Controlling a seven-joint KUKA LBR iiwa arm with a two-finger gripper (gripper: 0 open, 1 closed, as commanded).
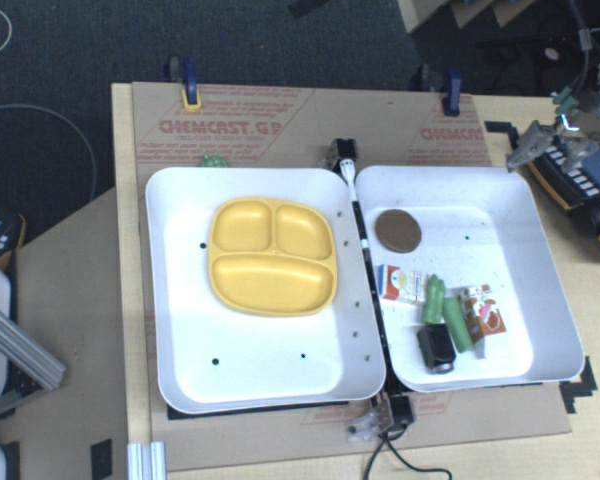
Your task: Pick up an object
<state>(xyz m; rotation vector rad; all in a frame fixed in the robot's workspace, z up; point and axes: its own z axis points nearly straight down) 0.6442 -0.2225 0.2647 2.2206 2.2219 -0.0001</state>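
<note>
The left bin (180, 298) holds a yellow three-compartment plate (273, 256) in its upper middle. In the right bin (520, 218) a brown round disc (398, 231) lies near the upper left. Below it sits a small white packet with red and blue print (402, 284). Two green stick-shaped objects (436, 298) (457, 325) lie side by side to its right. A small black block (436, 348) rests at their lower end. A brown, red and white packet (484, 313) lies just right of the green pieces.
Both bins stand on a brown board (280, 123) held by clamps at the back edge. Dark equipment and metal parts (565, 158) crowd the upper right beyond the right bin. A cable (390, 448) runs off the front edge.
</note>
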